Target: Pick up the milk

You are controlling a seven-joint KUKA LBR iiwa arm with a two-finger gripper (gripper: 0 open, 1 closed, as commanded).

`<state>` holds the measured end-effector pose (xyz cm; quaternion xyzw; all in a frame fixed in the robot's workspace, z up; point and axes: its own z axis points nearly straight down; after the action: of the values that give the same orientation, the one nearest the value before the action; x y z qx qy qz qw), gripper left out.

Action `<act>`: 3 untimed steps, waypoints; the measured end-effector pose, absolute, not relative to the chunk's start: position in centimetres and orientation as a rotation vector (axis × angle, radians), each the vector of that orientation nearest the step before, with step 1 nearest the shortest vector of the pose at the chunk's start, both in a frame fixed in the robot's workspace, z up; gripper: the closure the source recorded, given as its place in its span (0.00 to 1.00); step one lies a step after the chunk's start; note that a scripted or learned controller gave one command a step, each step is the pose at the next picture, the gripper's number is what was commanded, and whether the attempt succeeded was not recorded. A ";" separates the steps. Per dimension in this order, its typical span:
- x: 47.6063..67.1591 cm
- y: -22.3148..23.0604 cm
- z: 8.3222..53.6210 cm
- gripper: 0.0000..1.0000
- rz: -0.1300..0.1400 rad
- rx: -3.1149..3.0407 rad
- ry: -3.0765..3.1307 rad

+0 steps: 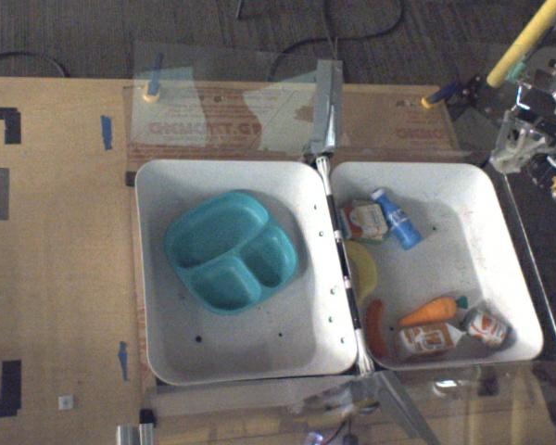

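The milk (364,221) is a small white carton with red and green print. It lies in the far left part of the right bin (463,188), close to the divider. A blue bottle (397,218) lies right beside it on the right. My gripper (524,137) is at the view's right edge, beyond the right bin's far right corner and well away from the milk. Nothing shows in its grasp.
The left bin (167,341) holds a teal divided plate (230,250). In the right bin, a yellow banana (361,269) and a red sausage (374,327) lie along the divider. A carrot (431,311), a sauce bottle (429,340) and a small can (487,327) lie near the front.
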<state>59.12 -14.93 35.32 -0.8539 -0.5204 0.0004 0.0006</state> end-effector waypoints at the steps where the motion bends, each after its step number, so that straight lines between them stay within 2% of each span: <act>1: 47.9 -12.6 30.8 1.00 0.001 -2.638 -1.704; 2: 47.9 -13.1 30.6 1.00 0.000 -2.695 -1.613; 3: 47.9 -13.1 32.6 1.00 0.001 -2.791 -1.443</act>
<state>47.92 -13.14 32.60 -0.8883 -0.4593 0.0002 0.0000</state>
